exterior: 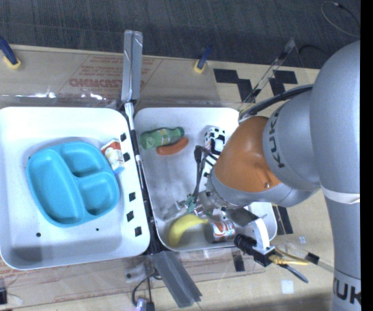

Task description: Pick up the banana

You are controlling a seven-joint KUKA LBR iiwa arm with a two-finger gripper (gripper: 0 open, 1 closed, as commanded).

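From the camera view above the table [37,70], two white bins sit side by side. The left bin [11,173] fills the left half of the frame; the right bin [173,118] lies at centre, partly covered by the arm.

One banana [185,227] lies in the lower part of the right bin, near its bottom edge, curved and yellow. Just right of it is one small can with a red label [223,230], touching or nearly touching the banana. Toward the top of that bin lie one green object [160,137] and, just below it, one orange-red sausage-shaped item [172,148]; a black-and-white patterned item [215,138] sits to their right, partly hidden by the arm.

In the left bin there is one blue divided tray [74,182] with three compartments, and one small red-and-white packet [113,155] beside the tray's upper right corner.

The arm's orange band [244,157] and grey wrist hang over the right bin's right half, hiding what lies beneath. The gripper [202,207] sits just above and right of the banana; whether its fingers are spread or closed I cannot tell, and nothing is seen between them.

Two blue clamps [7,50] hold the table's top edge.
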